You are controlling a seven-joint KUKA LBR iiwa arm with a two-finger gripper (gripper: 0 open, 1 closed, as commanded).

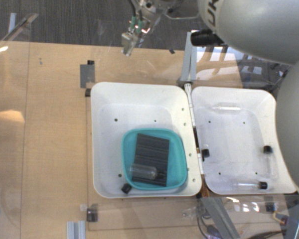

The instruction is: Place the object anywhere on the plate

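Although the grey arm (249,19) fills the upper right of the camera view, its working end is nowhere near the bins. It sits over the far edge of the bench (40,133), well apart from the plate.

The left bin (97,133) holds the teal plate (177,158), which lies toward its near side. The right bin (239,133) holds a few clear tubes, one with a black cap (249,185) against its near wall.

A dark ribbed block (152,151) lies flat on the plate and covers much of its middle. The gripper (129,41) hangs beyond the left bin's far wall; nothing can be seen in it, and at this angle it cannot be told whether it is spread or pressed together. A small clear vial (143,172) rests on the block's near end, also within the plate's rim. A tiny black piece (125,188) sits on the bin floor, just beside the plate's near-left corner.

If the block or the vial is the object, the placing looks done and only a retreat is left. If the object is the black piece or one of the tubes, the step in hand is the approach. The next move then calls for a descent into the right bin or onto that corner, clear of the plate's rim.
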